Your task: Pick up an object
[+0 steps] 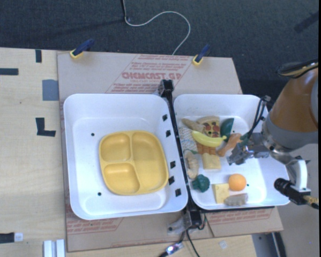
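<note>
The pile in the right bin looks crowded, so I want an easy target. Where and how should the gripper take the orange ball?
Grip the orange ball across its middle, coming straight down from above. It is round and has white floor around most of it; only the yellow block and grey piece lie close below, so closing left-to-right probably avoids them.

Dark grey carpet-like floor (214,15) across the top, w/ a thin white cable (165,16) looping over it. Light wood bench top (21,159) at left, marked w/ black tape pieces (42,128) & a grey patch (50,89); a brown cardboard sheet (144,71) w/ red print lies on it, held at its far edge by two blue-and-yellow clamps (81,48). Even, soft light, no hard shadows.
</note>
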`<move>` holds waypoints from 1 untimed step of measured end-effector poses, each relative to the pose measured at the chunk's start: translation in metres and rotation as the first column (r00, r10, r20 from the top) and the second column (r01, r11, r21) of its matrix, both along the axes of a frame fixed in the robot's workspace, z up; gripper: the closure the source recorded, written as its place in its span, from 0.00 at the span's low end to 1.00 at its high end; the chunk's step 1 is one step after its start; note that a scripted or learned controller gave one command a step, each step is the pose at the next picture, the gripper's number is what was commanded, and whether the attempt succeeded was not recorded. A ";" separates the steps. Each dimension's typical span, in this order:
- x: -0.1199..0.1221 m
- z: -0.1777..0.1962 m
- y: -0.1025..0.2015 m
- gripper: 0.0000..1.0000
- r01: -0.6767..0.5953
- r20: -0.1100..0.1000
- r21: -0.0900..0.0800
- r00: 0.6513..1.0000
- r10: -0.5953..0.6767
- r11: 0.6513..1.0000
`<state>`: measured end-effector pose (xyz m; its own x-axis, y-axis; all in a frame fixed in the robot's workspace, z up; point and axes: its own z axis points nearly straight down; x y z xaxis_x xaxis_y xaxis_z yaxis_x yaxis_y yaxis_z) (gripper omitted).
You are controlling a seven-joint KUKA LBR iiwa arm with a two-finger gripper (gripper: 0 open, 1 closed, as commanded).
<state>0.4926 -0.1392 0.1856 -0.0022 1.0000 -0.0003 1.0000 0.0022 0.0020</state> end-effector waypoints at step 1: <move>0.000 0.040 0.001 1.00 0.001 -0.001 0.000 1.000 -0.001 1.000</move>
